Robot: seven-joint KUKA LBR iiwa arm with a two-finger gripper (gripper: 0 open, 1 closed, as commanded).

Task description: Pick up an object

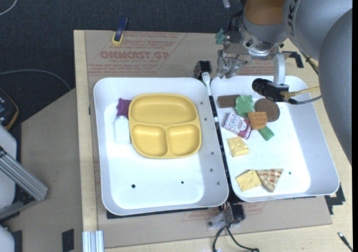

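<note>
Grey arm with orange band reaches from the right; its two-finger gripper (232, 66) hangs above the far rim of the right shallow white bin (313, 150). Whether the claw is wide or narrow cannot be told. Candidate objects crowd this bin: a green block (244, 103), an orange-brown cube (258, 119) and a pink-and-white packet (237, 125), all nearly touching. Judged risk: a descent may wedge between neighbours or strike the rim.
</note>
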